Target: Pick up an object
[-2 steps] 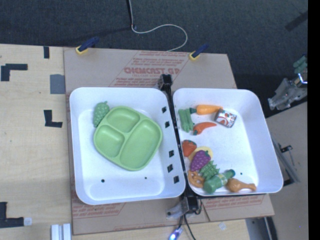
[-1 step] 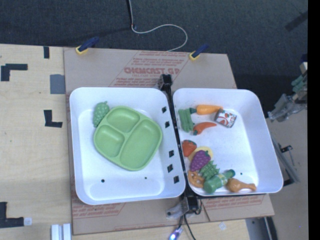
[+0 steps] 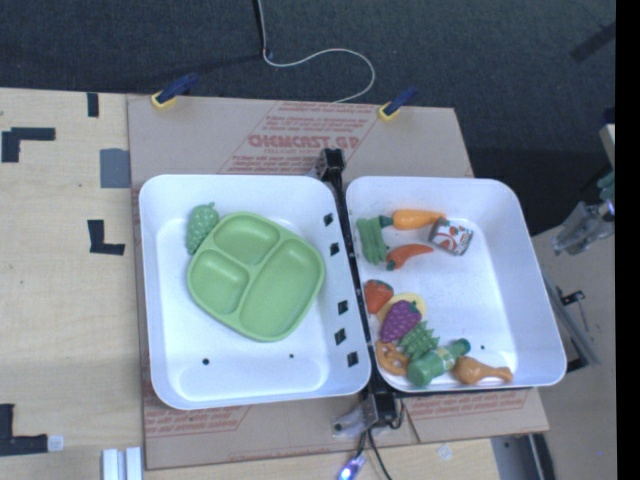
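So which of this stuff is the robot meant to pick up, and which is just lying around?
For the job (any might be picked):
- carrot
- small can
- purple grapes
- chili pepper
- green grapes

Lying about:
- green divided plate
- white cable
- cardboard sheet

Pale grey metal part of the arm (image 3: pixel 585 226) at the view's right, angular, blurred, details unclear

Plate (image 3: pixel 256 278) in left bin (image 3: pixel 165 268) — toys (image 3: pixel 415 333), perhaps touching, in right bin (image 3: pixel 500 268)
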Available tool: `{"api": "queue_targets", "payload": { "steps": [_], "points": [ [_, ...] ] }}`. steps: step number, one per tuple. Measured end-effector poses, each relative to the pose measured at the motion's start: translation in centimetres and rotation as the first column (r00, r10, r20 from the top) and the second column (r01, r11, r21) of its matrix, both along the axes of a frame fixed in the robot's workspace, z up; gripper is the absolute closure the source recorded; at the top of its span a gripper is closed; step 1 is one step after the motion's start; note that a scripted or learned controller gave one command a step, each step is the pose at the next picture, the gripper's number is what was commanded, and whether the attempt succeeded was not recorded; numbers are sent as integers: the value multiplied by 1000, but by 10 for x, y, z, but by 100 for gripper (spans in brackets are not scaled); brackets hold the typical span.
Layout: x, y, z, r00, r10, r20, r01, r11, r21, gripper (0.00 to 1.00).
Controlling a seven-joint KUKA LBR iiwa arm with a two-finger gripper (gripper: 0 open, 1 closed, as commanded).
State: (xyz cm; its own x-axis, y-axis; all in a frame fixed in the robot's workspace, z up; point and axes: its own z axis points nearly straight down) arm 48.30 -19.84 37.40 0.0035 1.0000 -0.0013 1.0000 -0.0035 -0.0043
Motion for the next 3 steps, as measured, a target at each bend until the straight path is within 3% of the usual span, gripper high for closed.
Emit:
{"api": "queue_targets", "payload": {
  "steps": [1,2,3],
  "points": [
    [2,111,59,1000,17,10,-17,1000,3,100],
    [1,91,33,1000,2,2,-2,1000,0,100],
    [0,21,37,1000,-2,4,2,1000,-2,100]
  ]
}}
